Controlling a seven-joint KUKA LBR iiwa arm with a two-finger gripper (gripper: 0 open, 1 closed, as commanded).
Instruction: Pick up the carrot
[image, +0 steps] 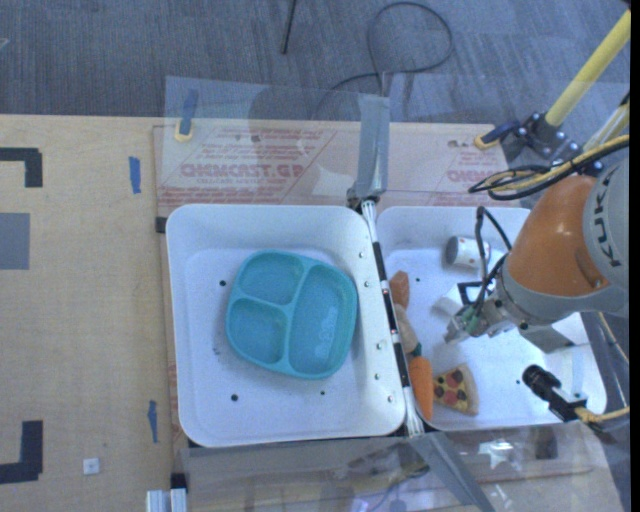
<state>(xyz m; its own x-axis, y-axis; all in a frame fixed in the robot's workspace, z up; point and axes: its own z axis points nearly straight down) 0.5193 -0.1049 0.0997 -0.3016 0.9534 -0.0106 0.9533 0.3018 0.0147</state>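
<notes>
Overhead, the grey-and-orange arm (560, 240) reaches into the right bin (500, 220), its gripper (470, 325) poised near the bin's middle; whether it is open or closed cannot be told, and nothing is visibly held. Left of the gripper, beyond the divider, the left bin (200, 240) carries a teal sectioned plate (291, 313). Toward the lower left of the gripper lies the carrot (421, 386), against the bin's left wall, just beside a pizza-slice toy (456, 390). Its long axis runs roughly along that wall, top to bottom in view; which end is the tip is unclear. Judged stage: approach, not yet grasping. Next, the gripper should likely travel lower-left and close across the carrot's short axis.
</notes>
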